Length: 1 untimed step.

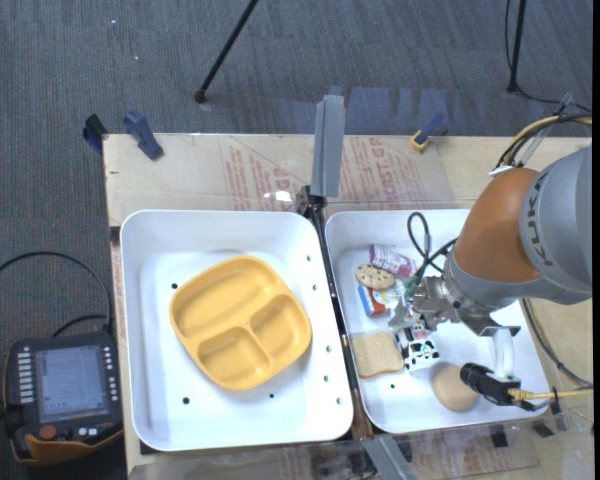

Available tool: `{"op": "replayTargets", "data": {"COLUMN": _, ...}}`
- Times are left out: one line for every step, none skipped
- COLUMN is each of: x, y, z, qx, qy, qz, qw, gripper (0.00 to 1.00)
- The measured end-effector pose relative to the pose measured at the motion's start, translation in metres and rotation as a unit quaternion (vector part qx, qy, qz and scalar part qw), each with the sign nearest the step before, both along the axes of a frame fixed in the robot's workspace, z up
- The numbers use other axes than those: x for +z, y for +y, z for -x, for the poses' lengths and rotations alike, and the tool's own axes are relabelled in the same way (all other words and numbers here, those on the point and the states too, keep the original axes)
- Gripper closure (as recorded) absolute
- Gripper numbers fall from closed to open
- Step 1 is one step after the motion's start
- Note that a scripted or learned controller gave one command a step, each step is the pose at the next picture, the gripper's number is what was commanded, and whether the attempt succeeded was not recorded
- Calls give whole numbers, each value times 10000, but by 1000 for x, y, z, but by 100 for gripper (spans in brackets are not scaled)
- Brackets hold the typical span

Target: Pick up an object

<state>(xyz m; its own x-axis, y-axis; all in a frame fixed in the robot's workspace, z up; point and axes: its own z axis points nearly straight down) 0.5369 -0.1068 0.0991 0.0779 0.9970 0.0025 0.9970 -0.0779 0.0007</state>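
Down at the front sits a round tan bun (454, 388) in the right bin (375, 413), beside a toast slice (377, 353). Higher up lie a cookie (375, 276) and a small packet (391, 260). Next door rests a yellow plate (241, 321) in the left bin (140, 368). Low over the black-and-white block (418, 349) hangs the gripper (412, 320). Cannot tell if wide or narrow. Looks like the reaching step, nothing lifted yet. Next: drop straight down, squeeze the block, lift slowly, avoid bumping the toast.

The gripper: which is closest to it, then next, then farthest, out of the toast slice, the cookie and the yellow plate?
From the gripper:
1. Toast slice, just below-left, right bin.
2. Cookie, up-left, right bin; nearly as close as the toast.
3. Yellow divided plate, far left, left bin.
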Motion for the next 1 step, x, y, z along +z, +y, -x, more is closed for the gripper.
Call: {"op": "replayTargets", "data": {"x": 123, "y": 51, "z": -46, "qx": 1025, "qy": 16, "qz": 11, "qw": 9947, "gripper": 100}}
